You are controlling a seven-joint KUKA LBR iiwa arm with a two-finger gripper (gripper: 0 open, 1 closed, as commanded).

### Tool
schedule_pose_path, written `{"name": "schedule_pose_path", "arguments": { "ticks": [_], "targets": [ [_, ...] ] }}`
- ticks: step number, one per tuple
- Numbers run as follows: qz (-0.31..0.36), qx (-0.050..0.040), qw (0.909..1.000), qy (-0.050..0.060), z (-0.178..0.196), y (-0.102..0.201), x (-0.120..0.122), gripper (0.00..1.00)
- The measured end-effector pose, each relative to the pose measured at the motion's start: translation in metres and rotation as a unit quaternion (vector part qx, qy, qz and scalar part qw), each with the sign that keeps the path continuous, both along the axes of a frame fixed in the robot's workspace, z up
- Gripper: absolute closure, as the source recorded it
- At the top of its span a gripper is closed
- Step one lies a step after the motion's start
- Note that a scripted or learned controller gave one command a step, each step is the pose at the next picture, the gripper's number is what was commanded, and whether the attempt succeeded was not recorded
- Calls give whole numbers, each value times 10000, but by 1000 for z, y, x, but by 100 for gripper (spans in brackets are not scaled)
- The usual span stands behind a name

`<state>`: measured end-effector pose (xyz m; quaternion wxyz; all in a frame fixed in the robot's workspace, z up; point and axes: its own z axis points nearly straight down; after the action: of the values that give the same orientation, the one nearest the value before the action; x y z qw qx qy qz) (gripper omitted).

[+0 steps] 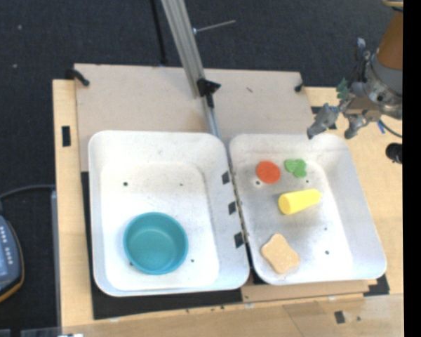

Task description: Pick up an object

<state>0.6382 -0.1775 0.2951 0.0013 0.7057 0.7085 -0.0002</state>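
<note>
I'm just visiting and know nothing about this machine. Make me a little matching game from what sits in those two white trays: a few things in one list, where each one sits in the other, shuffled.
Things:
1. teal bowl
2. orange disc
3. yellow block
4. tan sponge piece

Places:
A. right bin, near edge
B. left bin, near part
C. right bin, far part, beside the green piece
D. right bin, middle

Pairs: 1-B, 2-C, 3-D, 4-A

The gripper hangs over the right bin's far right corner, holding nothing.
</note>
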Motion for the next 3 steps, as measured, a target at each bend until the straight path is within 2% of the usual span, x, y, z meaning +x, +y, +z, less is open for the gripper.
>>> {"name": "schedule_pose_path", "arguments": {
  "ticks": [1, 3],
  "targets": [
    [2, -3, 10000, 2, 0, 0, 0, 0],
    [-26, 1, 10000, 22, -98, -13, -1, 0]
  ]
}}
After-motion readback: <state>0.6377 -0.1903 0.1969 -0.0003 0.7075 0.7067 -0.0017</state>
